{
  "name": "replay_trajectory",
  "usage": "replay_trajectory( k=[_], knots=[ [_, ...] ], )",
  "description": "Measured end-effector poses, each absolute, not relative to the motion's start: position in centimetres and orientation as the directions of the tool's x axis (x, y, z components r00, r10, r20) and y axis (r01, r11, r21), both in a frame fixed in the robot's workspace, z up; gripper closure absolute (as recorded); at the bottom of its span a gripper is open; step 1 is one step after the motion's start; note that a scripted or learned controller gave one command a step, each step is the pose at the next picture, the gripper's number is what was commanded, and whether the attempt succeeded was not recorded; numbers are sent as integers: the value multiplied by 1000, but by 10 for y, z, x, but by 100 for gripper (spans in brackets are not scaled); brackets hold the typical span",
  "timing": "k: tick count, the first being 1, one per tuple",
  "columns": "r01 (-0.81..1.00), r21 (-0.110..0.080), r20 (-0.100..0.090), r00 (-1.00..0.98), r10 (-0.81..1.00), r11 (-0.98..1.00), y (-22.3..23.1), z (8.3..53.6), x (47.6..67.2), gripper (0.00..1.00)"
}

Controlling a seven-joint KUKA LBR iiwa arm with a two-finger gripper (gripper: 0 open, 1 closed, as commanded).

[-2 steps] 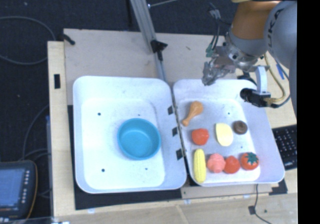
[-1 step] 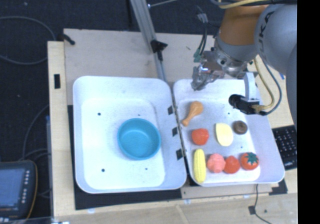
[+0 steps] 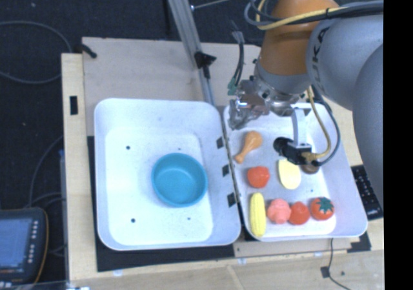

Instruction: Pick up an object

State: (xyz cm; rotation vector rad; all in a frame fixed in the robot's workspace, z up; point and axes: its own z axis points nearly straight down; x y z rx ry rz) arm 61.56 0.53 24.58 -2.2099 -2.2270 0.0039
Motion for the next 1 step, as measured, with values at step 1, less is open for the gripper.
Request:
replay_trajectory(
  k=[1],
  knots=[
    [1000,-5,4,-10,1000,10,54,256,593,100]
  ],
)
